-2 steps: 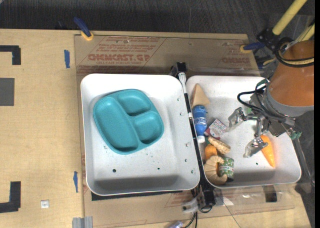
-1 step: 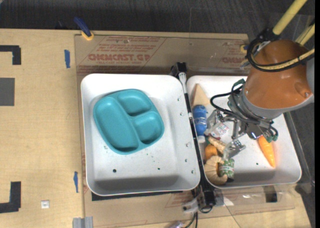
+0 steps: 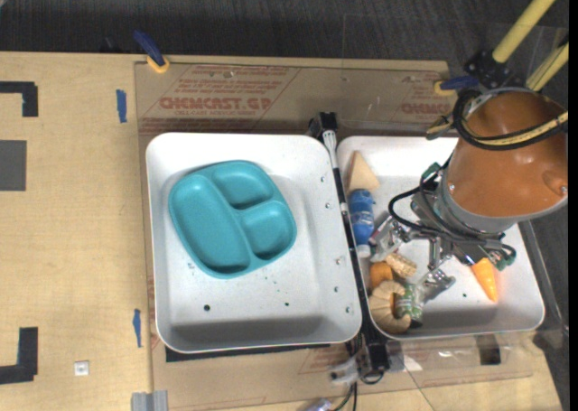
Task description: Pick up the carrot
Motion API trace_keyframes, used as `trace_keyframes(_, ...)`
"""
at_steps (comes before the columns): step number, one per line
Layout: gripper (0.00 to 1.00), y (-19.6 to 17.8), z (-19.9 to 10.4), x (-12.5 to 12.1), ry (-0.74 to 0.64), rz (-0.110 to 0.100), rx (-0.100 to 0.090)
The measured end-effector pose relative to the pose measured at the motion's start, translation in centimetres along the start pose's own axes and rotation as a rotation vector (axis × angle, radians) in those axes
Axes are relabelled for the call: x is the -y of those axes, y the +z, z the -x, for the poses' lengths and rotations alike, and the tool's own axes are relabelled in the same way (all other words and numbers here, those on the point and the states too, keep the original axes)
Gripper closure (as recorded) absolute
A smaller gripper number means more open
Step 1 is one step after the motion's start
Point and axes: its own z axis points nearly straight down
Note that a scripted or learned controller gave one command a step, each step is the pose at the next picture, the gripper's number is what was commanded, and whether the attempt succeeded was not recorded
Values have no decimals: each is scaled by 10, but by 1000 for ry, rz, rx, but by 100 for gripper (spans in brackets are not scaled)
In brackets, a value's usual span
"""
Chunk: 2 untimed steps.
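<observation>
- Flat brown cardboard bench top [image 3: 72, 219] under everything, marked with black tape corners and blue tape strips.
- Shallow white left bin [image 3: 244, 310] holding a teal sectioned plastic plate [image 3: 233, 216], three compartments, tilted across the middle of the bin.
- Shallow white right bin [image 3: 515, 310] touching the left bin along a dark central seam.
- Grey arm with orange band [image 3: 506, 161] reaching in from the right, hanging over the right bin and hiding much of its floor.
- Metal two-finger gripper [image 3: 417, 260] low over the clutter at the right bin's left side; open or shut cannot be told, nothing seen grasped.
- Blue bottle-like item [image 3: 361, 215] lying along the right bin's left wall, a beige cone [image 3: 363, 171] just above it.
- Tan toy pieces [image 3: 390, 296] piled near the bin's front-left corner.
- Small orange carrot [image 3: 486, 278] lying on the right bin's floor, right of the gripper and apart from it, near the front wall.
</observation>
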Motion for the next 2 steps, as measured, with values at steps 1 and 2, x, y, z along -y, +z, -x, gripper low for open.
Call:
trace_keyframes(1,0,68,-16,38,198,-6,13)
trace_keyframes(2,0,-33,2,139,307,-12,11)
